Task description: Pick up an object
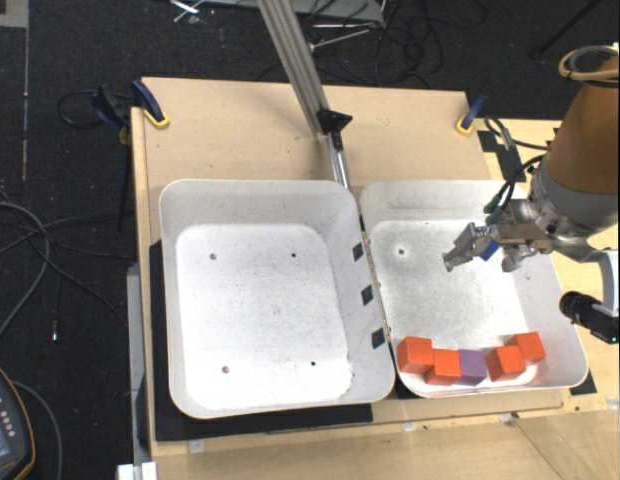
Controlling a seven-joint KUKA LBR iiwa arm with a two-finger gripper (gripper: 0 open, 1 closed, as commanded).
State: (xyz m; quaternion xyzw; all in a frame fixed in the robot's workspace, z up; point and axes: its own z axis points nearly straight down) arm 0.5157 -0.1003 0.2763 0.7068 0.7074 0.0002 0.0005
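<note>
Orange and purple blocks: four orange cubes (418, 354) and one purple cube (473, 364) line the right white bin's (430, 298) lower edge, lower right of frame.
Tool (480, 250): above bin centre, fingers apart, holding nothing.
Progress: descent and grasp outstanding.

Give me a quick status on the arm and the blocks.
Gripper above right bin, holding nothing visible. Blocks lined up along the bin's near edge, untouched. Nothing in the way.

Dark carpet (60, 298), tangled cables (30, 228)
</note>
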